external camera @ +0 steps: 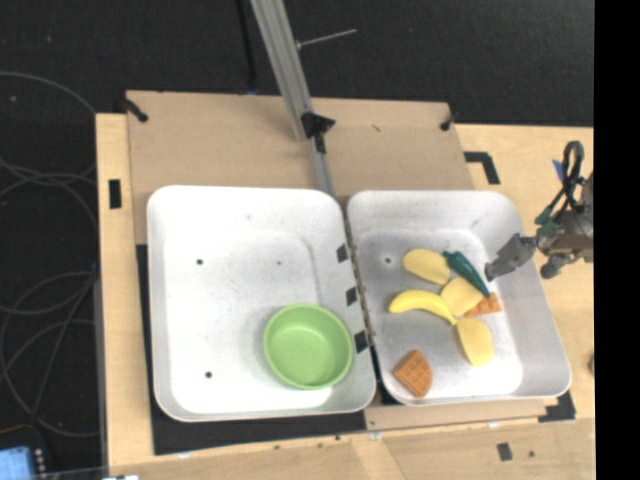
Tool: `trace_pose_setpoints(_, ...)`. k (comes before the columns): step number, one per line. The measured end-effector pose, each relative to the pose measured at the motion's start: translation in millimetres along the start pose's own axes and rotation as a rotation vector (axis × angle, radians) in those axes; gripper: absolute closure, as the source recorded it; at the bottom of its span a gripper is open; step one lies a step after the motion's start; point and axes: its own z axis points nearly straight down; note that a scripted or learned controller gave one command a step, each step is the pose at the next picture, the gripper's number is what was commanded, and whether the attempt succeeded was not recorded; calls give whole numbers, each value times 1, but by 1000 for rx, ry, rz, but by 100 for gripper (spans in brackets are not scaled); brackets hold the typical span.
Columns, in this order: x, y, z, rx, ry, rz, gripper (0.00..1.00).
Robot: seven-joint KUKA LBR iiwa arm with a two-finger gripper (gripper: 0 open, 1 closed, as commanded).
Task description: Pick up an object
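No pick is achieved yet: the grey two-finger gripper [503, 258] hangs at the frame's right edge, its grip state indiscernible, just beside the dark green elongated toy [466, 271] lying among yellow pieces in the right white bin [420, 213].

Right bin [520, 373]: yellow banana [422, 305], three yellow pieces, green-handled tool [466, 270], orange wedge [487, 306], waffle-brown piece [413, 373]. Left bin [200, 228]: green bowl [308, 345], upright.
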Motion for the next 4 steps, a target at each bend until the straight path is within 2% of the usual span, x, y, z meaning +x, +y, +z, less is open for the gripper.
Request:
trace_pose_setpoints(1, 0, 0, 0, -1, 0, 1, 0)
trace_pose_setpoints(3, -7, -4, 125, 8, 0, 5, 0)
trace_pose_setpoints(4, -11, -5, 167, 6, -1, 5, 0)
